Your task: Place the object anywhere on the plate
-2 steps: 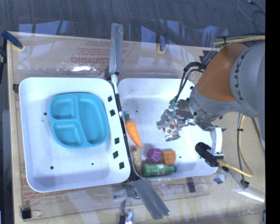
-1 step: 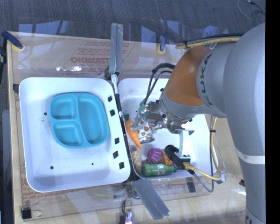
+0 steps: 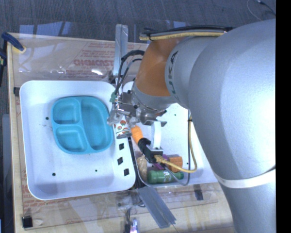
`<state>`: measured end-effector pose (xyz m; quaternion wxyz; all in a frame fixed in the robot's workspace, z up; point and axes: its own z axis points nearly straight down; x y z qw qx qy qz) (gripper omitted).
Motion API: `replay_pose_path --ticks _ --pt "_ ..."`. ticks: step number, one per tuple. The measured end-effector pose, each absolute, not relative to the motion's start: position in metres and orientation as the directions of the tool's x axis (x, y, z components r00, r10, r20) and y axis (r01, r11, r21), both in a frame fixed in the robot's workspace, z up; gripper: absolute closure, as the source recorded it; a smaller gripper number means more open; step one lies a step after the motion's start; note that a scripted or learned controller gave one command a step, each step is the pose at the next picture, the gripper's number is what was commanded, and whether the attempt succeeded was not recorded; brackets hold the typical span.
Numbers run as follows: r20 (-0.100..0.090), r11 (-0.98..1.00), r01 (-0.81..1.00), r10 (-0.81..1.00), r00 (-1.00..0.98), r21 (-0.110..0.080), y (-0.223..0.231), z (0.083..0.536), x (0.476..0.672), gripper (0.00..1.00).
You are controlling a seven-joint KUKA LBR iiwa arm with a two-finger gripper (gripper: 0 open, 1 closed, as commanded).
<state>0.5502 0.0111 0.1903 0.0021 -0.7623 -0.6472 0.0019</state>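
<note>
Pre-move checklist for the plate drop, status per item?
1. Blue plate lies flat in the left bin: ok.
2. Plate compartments free of objects: ok.
3. Gripper sits at the plate's right edge, near the wall between the bins: ok.
4. Object seen between the fingers: cannot tell.
5. Right bin has objects left to pick, such as the green bottle: ok.

I count two white bins (image 3: 63, 186) side by side on the counter (image 3: 53, 57), and one blue plate (image 3: 82, 125) with three compartments in the left bin. One arm (image 3: 223, 96) reaches over them. In the right bin I can pick out one orange carrot-shaped piece (image 3: 135, 132), one green can (image 3: 161, 177) and one orange block (image 3: 175, 159); the rest of the heap is too jumbled to count.
</note>
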Motion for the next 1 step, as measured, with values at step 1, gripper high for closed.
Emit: replay_pose_path --ticks 1 --pt "0.0 -0.163 0.987 0.987 0.163 -0.006 0.0106 0.1904 0.5502 0.0"
